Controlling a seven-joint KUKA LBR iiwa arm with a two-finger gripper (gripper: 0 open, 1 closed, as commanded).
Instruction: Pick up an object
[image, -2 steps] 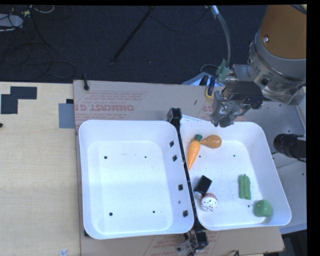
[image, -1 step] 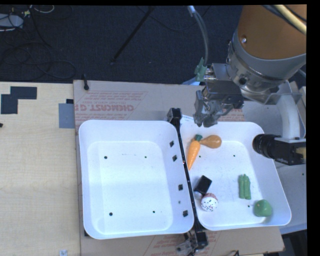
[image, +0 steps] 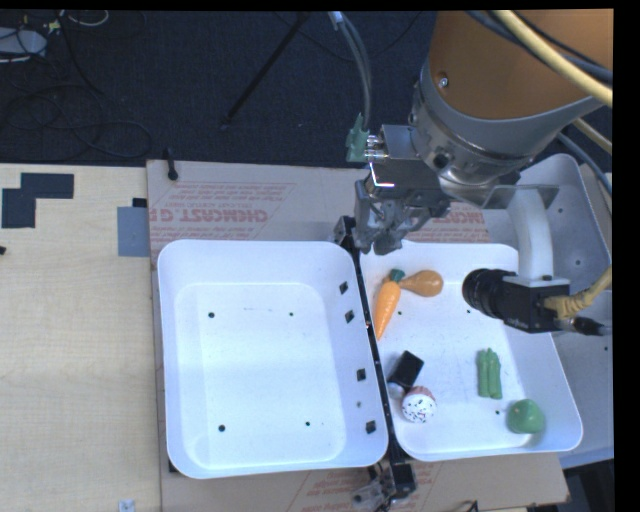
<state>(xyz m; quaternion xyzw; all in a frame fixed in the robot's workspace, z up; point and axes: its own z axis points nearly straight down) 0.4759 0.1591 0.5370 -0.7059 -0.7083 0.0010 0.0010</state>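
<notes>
Gripper (image: 385, 238): poised at the back left corner of the right bin (image: 480, 450), close to the wall it shares with the left bin (image: 260, 370). It is dark against dark from this angle, so whether it is spread or closed cannot be told. Nothing shows in its grasp.

Arm (image: 490, 90): reaches in from the right and leans over the right bin, which suits a descent onto whatever lies in that corner.

Carrot (image: 386, 305): orange with a green top, lying slantwise just below the gripper in the view, its tip near the shared wall. Likeliest target, being nearest. The wall beside it leaves little room on that side, so a grasp across its narrow body looks the safer choice.

Orange oval (image: 424, 283): just beside the carrot's green end, perhaps touching it. A clumsy descent could nudge one into the other.

Black block (image: 406, 369): further forward, near the shared wall, tilted.

Speckled ball (image: 418, 405): white with red marks, touching or almost touching the block's front edge. Round, so apt to roll from a pinch.

Green stick (image: 488, 374): lies apart on open floor, easy to approach.

Green lump (image: 525, 416): front right corner, crowded by the rim.

Task status: nothing lifted yet. All six things rest on the floor of the right bin.
</notes>
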